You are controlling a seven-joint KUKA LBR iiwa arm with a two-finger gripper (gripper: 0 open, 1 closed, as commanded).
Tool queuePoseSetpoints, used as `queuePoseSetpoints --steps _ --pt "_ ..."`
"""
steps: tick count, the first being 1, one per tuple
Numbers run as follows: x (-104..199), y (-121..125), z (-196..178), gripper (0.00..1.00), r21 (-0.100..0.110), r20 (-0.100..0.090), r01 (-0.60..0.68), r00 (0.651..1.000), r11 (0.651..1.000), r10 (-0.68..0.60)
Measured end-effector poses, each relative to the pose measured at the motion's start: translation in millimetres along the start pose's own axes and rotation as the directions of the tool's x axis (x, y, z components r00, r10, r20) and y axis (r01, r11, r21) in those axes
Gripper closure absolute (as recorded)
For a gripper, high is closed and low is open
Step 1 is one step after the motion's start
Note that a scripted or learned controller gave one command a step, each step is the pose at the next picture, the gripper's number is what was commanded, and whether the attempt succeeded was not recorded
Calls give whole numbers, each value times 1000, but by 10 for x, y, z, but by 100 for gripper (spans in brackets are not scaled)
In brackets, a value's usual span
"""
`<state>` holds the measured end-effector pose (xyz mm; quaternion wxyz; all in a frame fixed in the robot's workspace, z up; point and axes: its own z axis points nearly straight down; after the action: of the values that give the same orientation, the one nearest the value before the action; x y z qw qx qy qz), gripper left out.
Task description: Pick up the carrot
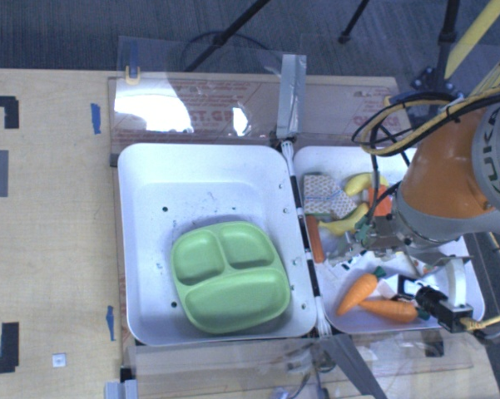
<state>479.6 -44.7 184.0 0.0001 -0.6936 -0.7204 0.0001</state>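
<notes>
Hovering over the right bin (329,158), the tool (383,241) is hanging close to the carrot (356,293).

The carrot is lying slantwise near the bin's front edge, with a second carrot (391,310) just beside it toward the front right corner. Whether the tool is open or closed cannot be told. It is looking like a light, stiff piece with a smooth, tapering skin, so it is probably calling for a grip across its thick middle, where slipping is least likely.

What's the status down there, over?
Pincer over right bin. Carrot on bin floor, second carrot beside it. Banana farther back, not in the way.
</notes>
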Motion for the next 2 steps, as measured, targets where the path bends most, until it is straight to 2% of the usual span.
queuePoseSetpoints --steps 1,2 --pt "-511 -27 392 0 3 -1 -100 995 995 100" --pt "-526 44 728 0 -20 -5 -67 998 998 67"
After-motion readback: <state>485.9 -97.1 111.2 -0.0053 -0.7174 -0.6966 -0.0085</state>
